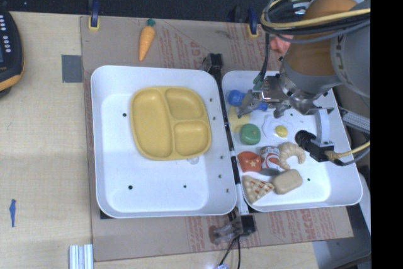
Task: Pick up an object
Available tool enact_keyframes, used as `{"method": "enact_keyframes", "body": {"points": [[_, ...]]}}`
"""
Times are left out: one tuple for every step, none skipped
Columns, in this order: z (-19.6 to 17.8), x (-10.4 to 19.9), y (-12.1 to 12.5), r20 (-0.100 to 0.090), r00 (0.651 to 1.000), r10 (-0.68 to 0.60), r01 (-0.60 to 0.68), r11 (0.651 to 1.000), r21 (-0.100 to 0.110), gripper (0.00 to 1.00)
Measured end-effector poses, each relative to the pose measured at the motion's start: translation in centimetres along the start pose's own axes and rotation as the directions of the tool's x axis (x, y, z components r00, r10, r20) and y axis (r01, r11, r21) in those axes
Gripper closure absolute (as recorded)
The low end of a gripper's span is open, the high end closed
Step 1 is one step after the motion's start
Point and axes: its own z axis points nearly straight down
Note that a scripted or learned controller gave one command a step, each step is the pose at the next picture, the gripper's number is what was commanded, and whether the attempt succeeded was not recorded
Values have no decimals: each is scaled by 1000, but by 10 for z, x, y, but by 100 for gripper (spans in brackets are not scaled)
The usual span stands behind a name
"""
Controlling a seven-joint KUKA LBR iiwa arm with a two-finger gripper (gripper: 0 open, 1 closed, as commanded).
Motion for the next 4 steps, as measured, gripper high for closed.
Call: {"method": "enact_keyframes", "body": {"points": [[0, 14, -6, -1, 1000, 0, 0, 1000, 6, 0], [0, 17, -3, 0, 1000, 0, 0, 1000, 2, 0], [0, 20, 15, 0, 1000, 1, -1, 1000, 0, 0], [0, 39, 50, 0, 1000, 0, 0, 1000, -1, 0]]}}
